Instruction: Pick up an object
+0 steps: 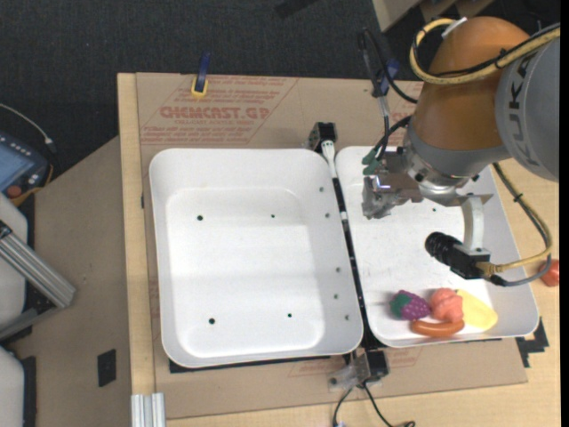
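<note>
Over the far part of the right bin [404, 261], close to the wall that faces the other bin, the gripper [383, 199] hovers above bare white floor with nothing visibly caught in it (whether it is spread or closed I cannot tell, the wrist blocks that from this slant). And the prizes? All at the opposite end: huddled against the right bin's near edge is a small heap of toy food. A purple grape cluster [410, 305] sits on the side toward that same inner wall. An orange-pink piece [447, 302] is pressed just beside it, and a yellow piece [482, 315] touches that on the bin's outer side. A long orange-red piece [436, 328] lies along the near rim, tucked against the others. By my reading this is the approach step, with no grasp made yet and the pick all to play for. The next move, I'd judge, calls for a run across the bin toward its near edge, then a descent over one toy. The grapes look the best bet, with bare floor on their open side; the packed pieces risk a nudge or a two-at-once pinch, and the rim crowds the long one.
</note>
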